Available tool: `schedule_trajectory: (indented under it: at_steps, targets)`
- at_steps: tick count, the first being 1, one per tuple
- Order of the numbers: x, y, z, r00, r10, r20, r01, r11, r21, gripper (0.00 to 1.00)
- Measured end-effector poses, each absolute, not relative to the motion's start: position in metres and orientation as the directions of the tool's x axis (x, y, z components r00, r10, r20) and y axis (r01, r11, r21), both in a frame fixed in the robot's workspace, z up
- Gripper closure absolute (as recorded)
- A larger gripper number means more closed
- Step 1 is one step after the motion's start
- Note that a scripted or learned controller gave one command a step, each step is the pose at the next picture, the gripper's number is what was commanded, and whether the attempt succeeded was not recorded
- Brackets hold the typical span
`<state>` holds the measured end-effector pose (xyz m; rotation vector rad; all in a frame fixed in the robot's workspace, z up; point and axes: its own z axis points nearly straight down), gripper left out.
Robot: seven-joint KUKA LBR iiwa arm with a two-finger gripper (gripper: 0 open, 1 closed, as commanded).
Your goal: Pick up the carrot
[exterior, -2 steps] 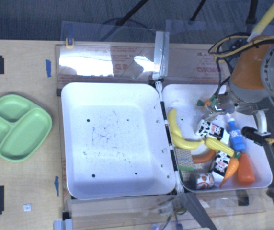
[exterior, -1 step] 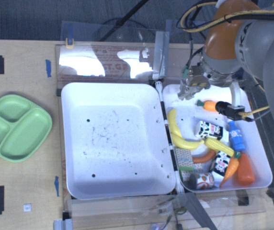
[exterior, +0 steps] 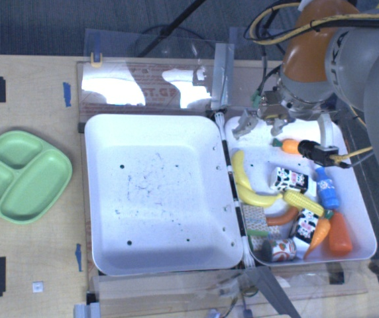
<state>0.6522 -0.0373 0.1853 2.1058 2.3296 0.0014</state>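
The carrot (exterior: 317, 233) lies in the right bin (exterior: 360, 212), near its front right corner, wedged among other toy food: a red-orange pepper-like piece (exterior: 339, 236) touches it at three o'clock, a black-and-white carton (exterior: 305, 226) at nine, and the corn cob (exterior: 303, 201) sits just above. Its long axis runs from about one o'clock at the thick end to seven o'clock at the tip.

The pincer (exterior: 264, 120) hangs over the bin's far left corner, near the dividing rim, with nothing between its fingers; how wide they stand I cannot tell. From there the carrot lies toward four to five o'clock, well apart, across the banana (exterior: 248, 185) and the clutter. The coming move likely calls for a diagonal traverse, then fingers closing across the carrot's slanted axis despite the crowding neighbours
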Motion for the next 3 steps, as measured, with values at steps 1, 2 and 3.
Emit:
schedule_trajectory:
  at_steps: [1, 2, 3]
  targets:
    - [0.667, -0.124, 0.165, -0.166, 0.986, -0.003, 0.986, 0.166, 0.004, 0.0]
    - [0.654, -0.185, 0.096, -0.192, 0.981, 0.0, 0.981, 0.192, 0.0, 0.0]
    - [0.655, -0.186, 0.109, -0.194, 0.981, -0.003, 0.981, 0.194, 0.003, 1.0]
